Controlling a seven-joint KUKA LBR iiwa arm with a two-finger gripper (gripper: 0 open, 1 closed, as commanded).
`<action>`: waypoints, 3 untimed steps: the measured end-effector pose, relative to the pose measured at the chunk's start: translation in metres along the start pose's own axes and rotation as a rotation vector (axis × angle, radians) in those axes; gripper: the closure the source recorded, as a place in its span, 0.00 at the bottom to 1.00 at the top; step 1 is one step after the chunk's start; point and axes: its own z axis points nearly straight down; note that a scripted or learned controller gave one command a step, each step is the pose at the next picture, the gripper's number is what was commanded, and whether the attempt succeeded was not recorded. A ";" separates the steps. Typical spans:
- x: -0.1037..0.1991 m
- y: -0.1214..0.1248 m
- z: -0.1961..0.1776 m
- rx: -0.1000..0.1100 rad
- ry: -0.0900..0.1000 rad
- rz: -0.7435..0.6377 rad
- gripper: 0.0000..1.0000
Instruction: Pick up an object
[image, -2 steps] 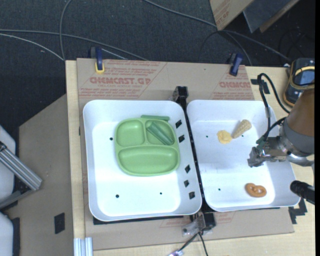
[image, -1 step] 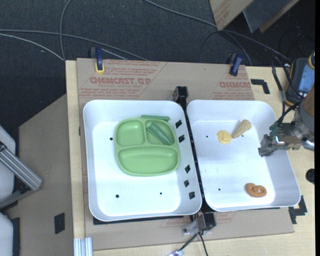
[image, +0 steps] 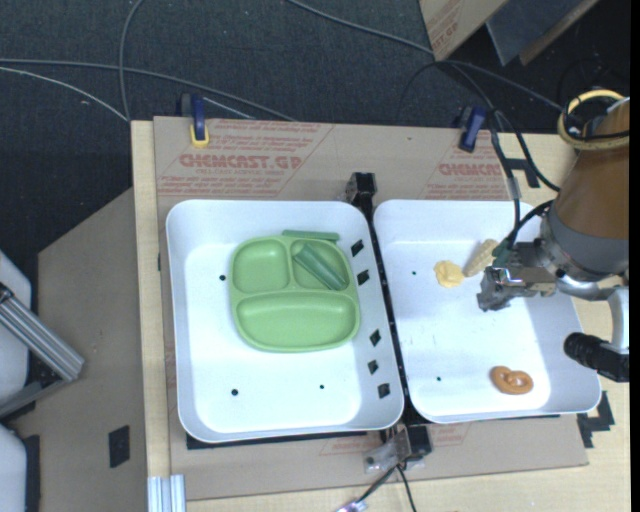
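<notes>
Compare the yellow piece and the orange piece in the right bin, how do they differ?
The yellow piece is pale yellow; the orange piece is orange-brown and looks pretzel-shaped. The yellow piece lies toward the bin's far side, close to the gripper; the orange piece lies near the front rim, farther from it. Both are small and rest loose on the right bin floor.

In the left bin (image: 190, 330) a green divided plate (image: 295, 295) takes the middle and far part; free floor stays along the left wall and across the near side. The right bin (image: 470, 395) has more room: its near-left floor is bare. There a yellow piece (image: 449, 273) and a tan piece (image: 482, 255) lie in the far middle, and an orange pretzel (image: 511, 380) lies near the near-right corner. The gripper (image: 494, 296) and arm stand over the right side, just right of the yellow piece. A black divider with clips (image: 375, 300) runs between the bins.
</notes>
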 end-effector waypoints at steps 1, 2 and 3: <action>0.057 0.020 -0.001 -0.004 0.000 -0.002 1.00; 0.103 0.023 0.001 -0.003 -0.001 -0.001 1.00; 0.159 0.038 -0.002 -0.004 0.000 -0.001 1.00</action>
